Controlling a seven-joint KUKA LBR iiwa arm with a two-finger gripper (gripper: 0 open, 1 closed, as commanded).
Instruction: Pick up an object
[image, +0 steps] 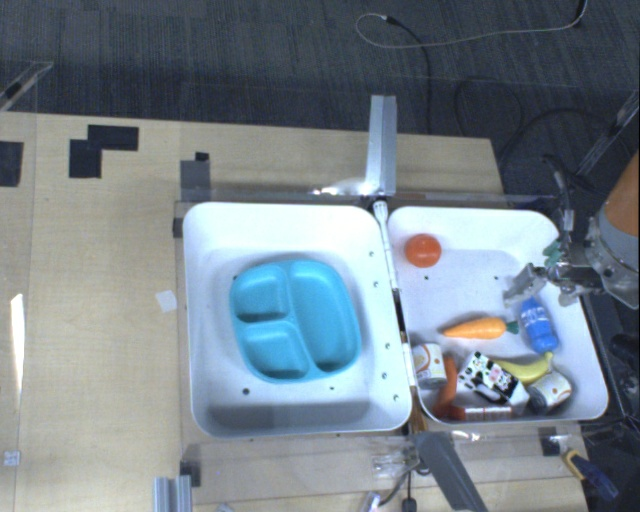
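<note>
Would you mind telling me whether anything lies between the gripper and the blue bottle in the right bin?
Nothing visible does. The gripper hovers near the right bin's far right side, and the blue bottle lies just below it in the picture. The carrot lies to the bottle's left, out of the way.

Both bins (200, 300) smooth white plastic, slight sheen. Left one's divided tray (295, 318) glossy blue plastic. Bench (90, 300) matt pale wood-look. Far post (383, 140) brushed metal. Carrot (475, 328) matt orange plastic.
</note>
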